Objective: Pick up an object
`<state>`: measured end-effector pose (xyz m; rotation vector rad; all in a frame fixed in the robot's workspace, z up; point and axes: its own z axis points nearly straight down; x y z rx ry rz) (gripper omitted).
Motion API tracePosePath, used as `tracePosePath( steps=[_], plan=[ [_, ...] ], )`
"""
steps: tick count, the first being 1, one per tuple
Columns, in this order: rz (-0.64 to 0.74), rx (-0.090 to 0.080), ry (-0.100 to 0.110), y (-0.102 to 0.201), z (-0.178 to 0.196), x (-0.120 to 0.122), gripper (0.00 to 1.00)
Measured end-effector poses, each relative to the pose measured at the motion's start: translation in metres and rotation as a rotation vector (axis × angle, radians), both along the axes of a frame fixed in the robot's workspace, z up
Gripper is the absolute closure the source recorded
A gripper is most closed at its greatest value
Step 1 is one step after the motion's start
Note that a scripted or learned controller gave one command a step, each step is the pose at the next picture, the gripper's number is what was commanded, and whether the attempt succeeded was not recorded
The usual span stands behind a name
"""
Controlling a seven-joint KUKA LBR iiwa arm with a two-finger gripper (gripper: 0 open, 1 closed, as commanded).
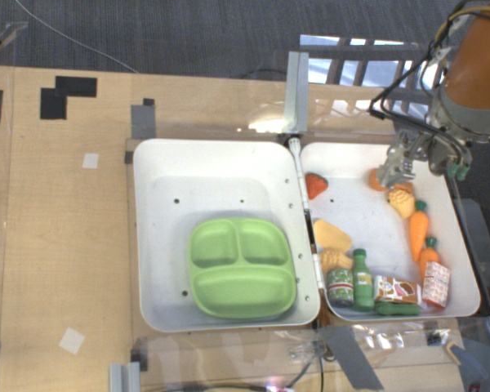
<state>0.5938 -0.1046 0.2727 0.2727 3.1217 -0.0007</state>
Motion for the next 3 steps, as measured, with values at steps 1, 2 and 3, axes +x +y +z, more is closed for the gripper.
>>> tracePosePath(
  steps=[1, 2, 3],
  plan=[
    [-0.204, 0.003, -0.004, 0.033, 0.04, 0.031, 1.0],
    [-0.304, 0.003, -0.006, 0.024, 0.097, 0.063, 1.0],
    [-0.188, 0.001, 0.0, -0.007, 0.044, 0.045, 1.0]
  ],
)
